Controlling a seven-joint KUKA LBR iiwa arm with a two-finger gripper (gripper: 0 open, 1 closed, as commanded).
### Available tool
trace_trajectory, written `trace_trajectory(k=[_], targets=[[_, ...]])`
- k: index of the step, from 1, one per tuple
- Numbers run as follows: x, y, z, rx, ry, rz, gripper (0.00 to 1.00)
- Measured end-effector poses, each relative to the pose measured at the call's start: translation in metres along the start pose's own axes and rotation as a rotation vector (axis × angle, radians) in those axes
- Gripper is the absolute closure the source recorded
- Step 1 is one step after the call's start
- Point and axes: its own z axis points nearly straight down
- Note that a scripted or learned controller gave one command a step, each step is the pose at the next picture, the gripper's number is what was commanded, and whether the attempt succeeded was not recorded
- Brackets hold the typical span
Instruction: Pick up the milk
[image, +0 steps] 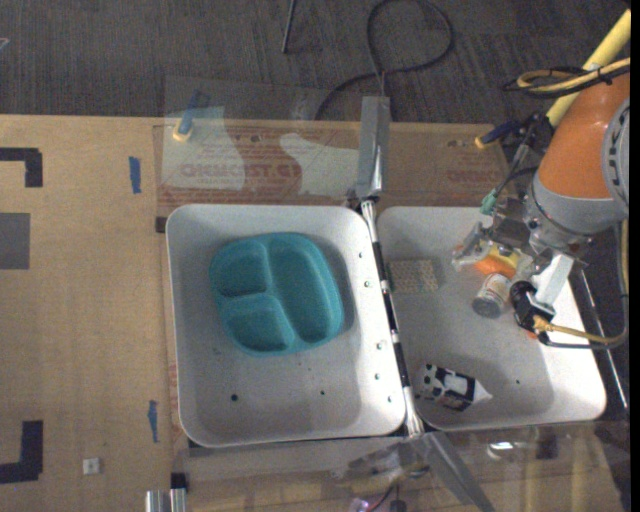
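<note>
From my seat: left bin (190, 330) holds teal divided plate (277, 292), three sections, nothing on it. Right bin (570, 390) has milk (452, 386), black-and-white carton lying flat near front-left corner, well apart from gripper (500, 265). Gripper sits over bin's far right part, small can (490, 296) and something orange (492, 266) right by it. Pincer state: can't tell, too cluttered there. Mesh patch (413, 275) near divider.

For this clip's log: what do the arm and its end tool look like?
The arm is grey, with a broad, rounded orange band above the wrist. Below the band, pale metal fittings carry the gripper, and a black piece hangs at its side. Yellow and dark cables loop above the arm, and a thin yellowish cable trails from the black piece.
</note>
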Motion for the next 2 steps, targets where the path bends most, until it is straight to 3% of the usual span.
trace_trajectory(k=[1, 2], targets=[[-0.023, -0.069, 0.114, -0.005, 0.004, 0.065, 0.0], [0.071, -0.079, 0.018, 0.003, -0.001, 0.553, 0.0]])
